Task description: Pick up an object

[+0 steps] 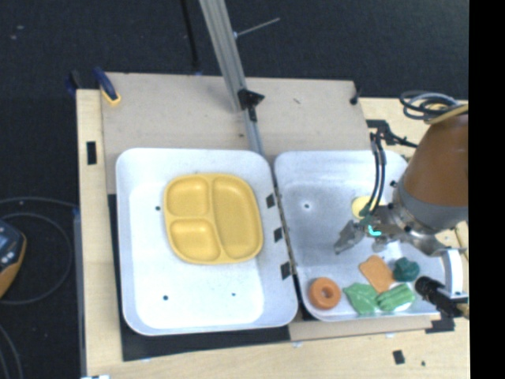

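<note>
**Toys bunched at near edge of right bin; gripper above them, nothing held**

Nearest the camera, along the front wall of the right bin (316, 172), a small cluster of objects is seen. An orange ring (324, 292) lies furthest left, flat on the floor. Just beside it, two green pieces (379, 298) are pressed close together against the front wall. An orange block (376, 272) sits just behind them, tilted, and a dark teal piece (405, 270) lies at its right, touching or nearly so. A pale yellow object (360, 206) is set apart, further back, partly hidden by the arm (438, 172).

No single target is named by the task; any of these could serve. The ring is judged the easiest, being clear on its left side, while the green pieces are crowded against the wall.

The gripper (364, 235) is poised over bare bin floor, behind the cluster and near the yellow object. One metal finger is seen splayed toward the left; the fingers appear spread, and nothing is seen between them. No object is lifted, so the pick is judged not yet made.

In the left bin (134, 290), a yellow tray (213, 218) with three compartments lies near the middle, well apart from the gripper. It is probably too wide and flat for a two-finger pinch.

Behind the bins a metal pole (225, 46) rises from the bench (173, 117).
</note>
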